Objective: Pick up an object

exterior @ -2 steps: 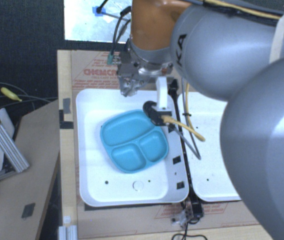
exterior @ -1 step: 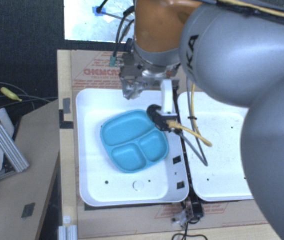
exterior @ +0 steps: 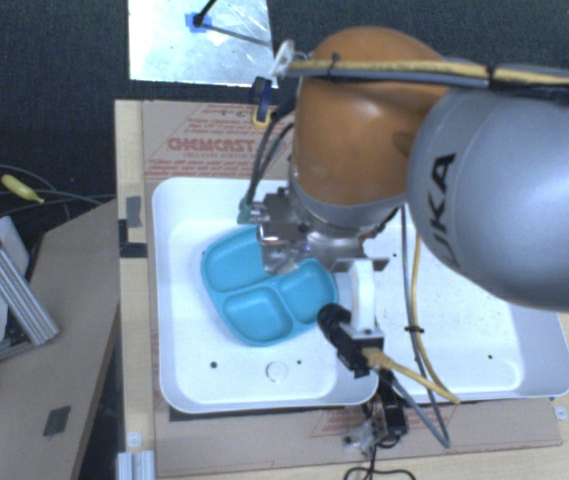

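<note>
Tool [exterior: 282,251]: low over the left white bin [exterior: 189,373], at the upper right edge of the blue tray; its opening cannot be told, nor whether it has hold of anything.
Blue divided plastic tray [exterior: 264,293]: three compartments, lying flat near the middle of the left bin, partly under the tool.
Arm [exterior: 484,178]: grey with orange band, reaching in from the right, covering much of the right bin [exterior: 539,368].
Yellow and black cables [exterior: 419,388]: hanging from the wrist over the bins' near rims.
Bench [exterior: 194,143]: brown printed board beneath the bins.
</note>
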